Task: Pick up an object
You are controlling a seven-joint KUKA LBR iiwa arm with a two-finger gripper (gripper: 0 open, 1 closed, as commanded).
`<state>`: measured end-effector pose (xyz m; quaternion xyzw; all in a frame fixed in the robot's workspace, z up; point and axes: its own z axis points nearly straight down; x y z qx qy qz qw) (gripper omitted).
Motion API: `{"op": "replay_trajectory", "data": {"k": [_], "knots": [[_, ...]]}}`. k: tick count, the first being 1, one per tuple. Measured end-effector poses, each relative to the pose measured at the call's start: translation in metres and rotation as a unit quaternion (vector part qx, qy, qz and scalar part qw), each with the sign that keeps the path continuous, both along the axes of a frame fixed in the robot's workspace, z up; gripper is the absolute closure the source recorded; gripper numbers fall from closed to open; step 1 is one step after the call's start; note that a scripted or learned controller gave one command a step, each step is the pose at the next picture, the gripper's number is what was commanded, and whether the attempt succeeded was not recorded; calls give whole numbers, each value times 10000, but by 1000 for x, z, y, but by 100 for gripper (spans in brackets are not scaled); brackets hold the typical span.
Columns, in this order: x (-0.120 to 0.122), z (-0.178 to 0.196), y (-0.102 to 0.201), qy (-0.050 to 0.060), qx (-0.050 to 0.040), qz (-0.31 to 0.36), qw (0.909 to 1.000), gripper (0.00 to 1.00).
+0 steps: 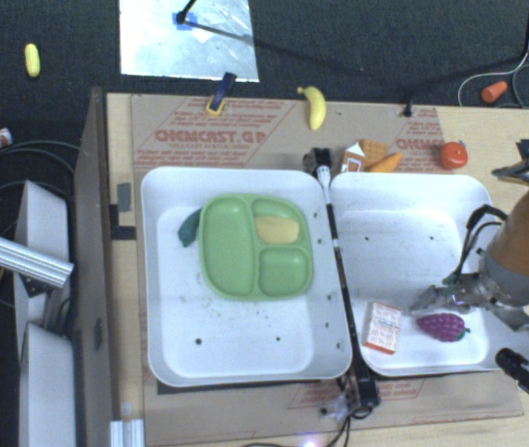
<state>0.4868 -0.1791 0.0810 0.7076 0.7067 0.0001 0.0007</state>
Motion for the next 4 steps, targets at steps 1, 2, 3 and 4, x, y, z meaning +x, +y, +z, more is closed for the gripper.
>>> {"op": "replay_trajectory", "data": {"k": [1, 2, 3, 4], "knots": [[95, 11, 38, -49, 0, 64, 10000, 0], [181, 6, -18, -62, -23, 39, 10000, 0], [178, 16, -16, -30, -17, 53, 10000, 100], [182, 91, 36, -31, 4, 51, 10000, 100]]}}
